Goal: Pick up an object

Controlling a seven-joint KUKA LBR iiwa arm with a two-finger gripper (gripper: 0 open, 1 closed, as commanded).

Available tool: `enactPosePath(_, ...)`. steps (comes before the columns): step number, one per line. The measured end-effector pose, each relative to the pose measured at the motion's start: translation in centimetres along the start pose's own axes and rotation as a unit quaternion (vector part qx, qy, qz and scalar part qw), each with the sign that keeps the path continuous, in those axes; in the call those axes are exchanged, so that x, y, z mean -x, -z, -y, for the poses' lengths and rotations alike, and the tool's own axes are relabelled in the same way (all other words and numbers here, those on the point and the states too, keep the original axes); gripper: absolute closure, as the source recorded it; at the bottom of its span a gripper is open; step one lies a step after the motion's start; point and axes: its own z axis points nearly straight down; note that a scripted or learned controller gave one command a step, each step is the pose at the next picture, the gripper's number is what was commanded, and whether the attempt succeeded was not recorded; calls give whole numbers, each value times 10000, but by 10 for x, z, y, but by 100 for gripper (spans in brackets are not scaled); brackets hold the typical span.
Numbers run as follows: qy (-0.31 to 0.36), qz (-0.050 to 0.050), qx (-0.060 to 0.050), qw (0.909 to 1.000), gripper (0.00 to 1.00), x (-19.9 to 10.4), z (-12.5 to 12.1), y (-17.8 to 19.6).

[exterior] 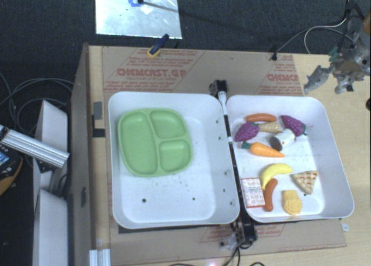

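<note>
A: As you look from the left, what do you see first?

B: You see the left bin (203, 201), and in it lies a green divided plate (155, 141) with three compartments, near the bin's left wall.

A: And the right bin (330, 143)?

B: There you find the toy food. At the top lies a hot dog sausage (261, 117), and just under it a waffle cone (270, 127). A purple grape bunch (247, 131) is left of the cone, and a second grape bunch (293, 124) is to its right. Below them you see an orange carrot (266, 150), and a small white and dark piece (282, 139) that I cannot name. Lower down are a red and white card (252, 192), a banana (275, 172), a red sausage (270, 194), a yellow corn piece (292, 202) and a pizza slice (305, 180).

A: Where is the gripper (331, 80)?

B: You see it at the far right, above the bench (191, 65), outside the right bin's upper corner. Its two fingers stand spread apart, with nothing between them.
</note>
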Motion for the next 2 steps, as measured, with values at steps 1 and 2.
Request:
enactPosePath(1,10,-11,-16,10000,0,-87,3,-108)
enactPosePath(2,3,0,32,10000,0,-113,8,-184)
